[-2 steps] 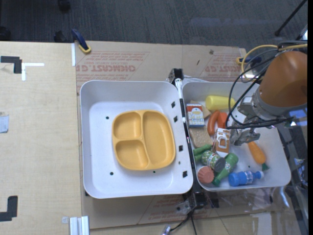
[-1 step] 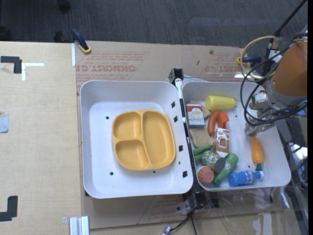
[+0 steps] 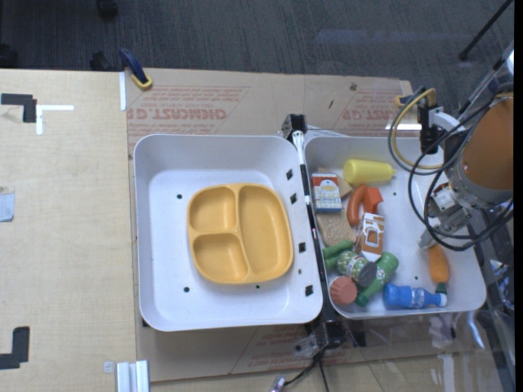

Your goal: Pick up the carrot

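- The carrot (image 3: pixel 439 267) lies in the right bin (image 3: pixel 467 299), at the lower right of the frame — orange, with its length running up and down the picture, close to the bin's right wall and just above the blue bottle (image 3: pixel 413 297); nothing is gripping it, so I judge the reach is the step in hand and the grasp not yet made.
- The arm (image 3: pixel 490 158) comes in from the right edge, its orange band at mid-right, black cables looping to its left; its wrist hangs over the bin's right side, just above the carrot in the picture.
- The claw (image 3: pixel 435 233) is tangled among cables and grey parts; how far open it is I cannot tell.
- The next move, as I judge it, calls for coming down squarely over the carrot — astride its narrow width, clear of the bin wall and the bottle; the wall is the likeliest snag.
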Tool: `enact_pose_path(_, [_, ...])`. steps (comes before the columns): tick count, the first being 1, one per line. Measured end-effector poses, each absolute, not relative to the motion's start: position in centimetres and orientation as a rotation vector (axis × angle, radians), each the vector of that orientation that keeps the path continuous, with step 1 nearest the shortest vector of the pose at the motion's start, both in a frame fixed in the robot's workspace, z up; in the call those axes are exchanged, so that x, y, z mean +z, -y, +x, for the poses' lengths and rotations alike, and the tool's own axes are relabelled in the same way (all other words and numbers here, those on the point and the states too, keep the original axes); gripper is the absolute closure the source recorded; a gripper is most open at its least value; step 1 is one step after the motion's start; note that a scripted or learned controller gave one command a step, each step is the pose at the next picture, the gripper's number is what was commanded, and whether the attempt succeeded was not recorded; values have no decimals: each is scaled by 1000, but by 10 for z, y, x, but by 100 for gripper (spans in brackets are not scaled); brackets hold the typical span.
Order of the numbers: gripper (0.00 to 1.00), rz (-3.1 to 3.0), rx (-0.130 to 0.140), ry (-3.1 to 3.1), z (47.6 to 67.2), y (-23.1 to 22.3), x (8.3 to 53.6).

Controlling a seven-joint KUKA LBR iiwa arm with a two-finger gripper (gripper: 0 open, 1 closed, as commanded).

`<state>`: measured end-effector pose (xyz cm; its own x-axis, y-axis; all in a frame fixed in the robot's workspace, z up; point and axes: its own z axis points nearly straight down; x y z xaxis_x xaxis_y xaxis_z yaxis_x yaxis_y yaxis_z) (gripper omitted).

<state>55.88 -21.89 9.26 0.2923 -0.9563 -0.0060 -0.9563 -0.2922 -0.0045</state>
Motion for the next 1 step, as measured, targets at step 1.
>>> enact_pose_path(1, [100,-2395,1,-2024,568,130,139])
